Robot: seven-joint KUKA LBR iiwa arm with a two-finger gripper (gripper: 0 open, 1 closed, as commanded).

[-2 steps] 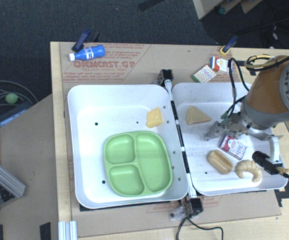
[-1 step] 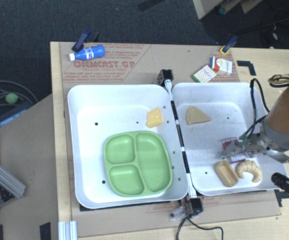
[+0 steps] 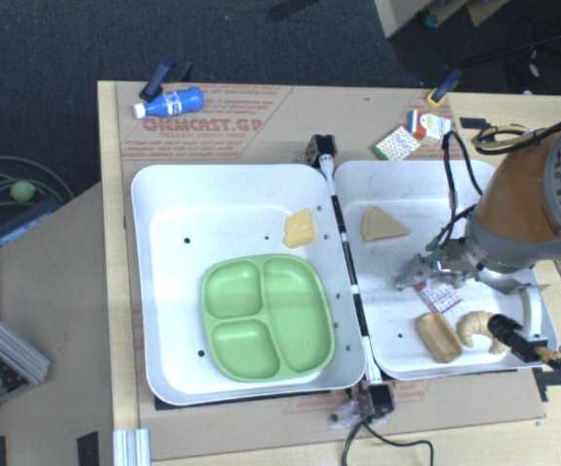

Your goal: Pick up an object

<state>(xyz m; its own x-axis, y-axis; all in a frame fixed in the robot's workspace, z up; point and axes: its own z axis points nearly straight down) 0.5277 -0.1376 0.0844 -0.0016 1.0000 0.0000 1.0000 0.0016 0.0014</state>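
My gripper is low inside the right bin, near its middle. Just right of and below it lies a small red-and-white packet, partly covered by the gripper's body. A tan wedge rests at the back of that bin. A brown bread roll and a pale croissant lie near its front right. In the left bin sit a green divided plate and a yellow chunk.
The grey arm with its orange band reaches across the right bin's right side, trailing black cables. On the bench behind the bins lie a blue-and-white bottle and a small patterned card. A black clamp sits between the bins.
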